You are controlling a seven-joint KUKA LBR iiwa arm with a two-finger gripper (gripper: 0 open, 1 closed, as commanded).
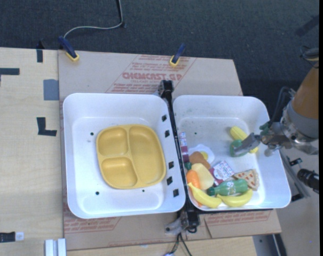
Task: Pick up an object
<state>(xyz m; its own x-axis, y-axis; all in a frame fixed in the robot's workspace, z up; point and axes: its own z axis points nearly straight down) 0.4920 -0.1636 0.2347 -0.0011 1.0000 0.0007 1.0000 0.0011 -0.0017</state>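
Two white bins sit side by side on the tabletop [22,143], meeting at a black centre divider. Left bin [78,111] carries a yellow sectioned plate [131,156] near its middle, with bare floor on all sides of it. Right bin [217,108]: back half is open floor; toy food is crowded against the front wall and the divider — fried egg [202,154], orange carrot [194,178], two bananas [220,199], green vegetable [228,186], pizza slice [250,178], small wrapper [222,170]. A corn cob [238,133] lies apart, near the right wall. Arm enters over the right rim; gripper [245,145] sits low over the bin floor just in front of the corn, touching or nearly touching it. Fingers blurred: cannot tell whether spread or pressed together, or whether anything is pinched
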